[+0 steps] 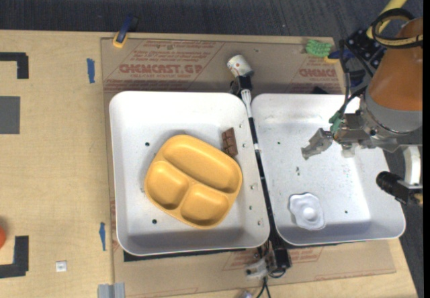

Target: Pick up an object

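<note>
Item: grey KUKA arm with orange wrist band, two-finger gripper (321, 144) poised over the right-hand shallow white bin (356, 107); nothing lifted yet

Detail: gripper hangs above the bin's upper middle floor, reaching in from the right; fingers seem slightly apart with nothing between them, though the slanted view leaves this uncertain. Nearest candidate is a small white round plastic lid-like piece (306, 210), lying flat near the same bin's front wall, well apart from the gripper. The left-hand white bin (127, 156) holds a yellow three-compartment moulded plastic tray (193, 180), turned upside down by the look of its domed sections, with a small brown block (229, 141) touching its upper right edge. The gripper's position suggests an approach to the right bin's contents
</note>
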